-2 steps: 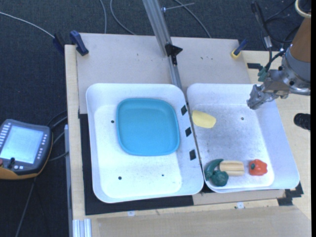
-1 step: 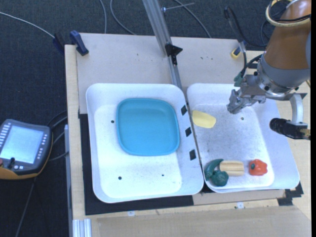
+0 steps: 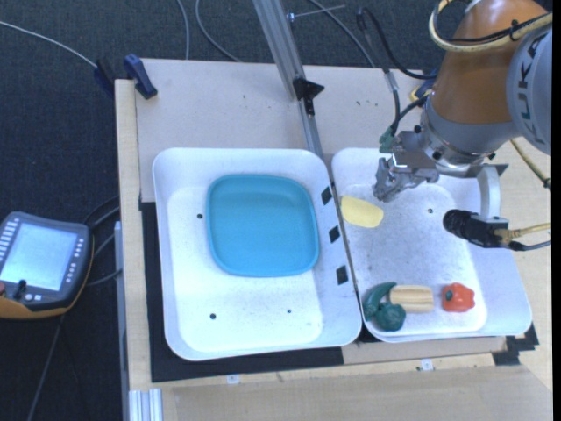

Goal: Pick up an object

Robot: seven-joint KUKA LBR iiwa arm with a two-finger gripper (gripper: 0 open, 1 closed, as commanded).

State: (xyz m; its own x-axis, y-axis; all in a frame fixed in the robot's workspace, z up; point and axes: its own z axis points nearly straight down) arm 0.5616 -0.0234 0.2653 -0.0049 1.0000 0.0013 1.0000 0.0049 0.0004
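Camera view: gripper point(image 3: 387, 185) hovers by yellow piece point(image 3: 361, 211) in right bin point(image 3: 504, 274), open/closed? can't tell; off-centre descent could nudge it away.

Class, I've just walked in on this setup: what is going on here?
A grey and orange robot arm reaches in over the right bin, its gripper hanging just above a yellow object. Nothing is visibly held. A green toy, a tan block and a red toy lie near the front. The left bin holds a blue plate.
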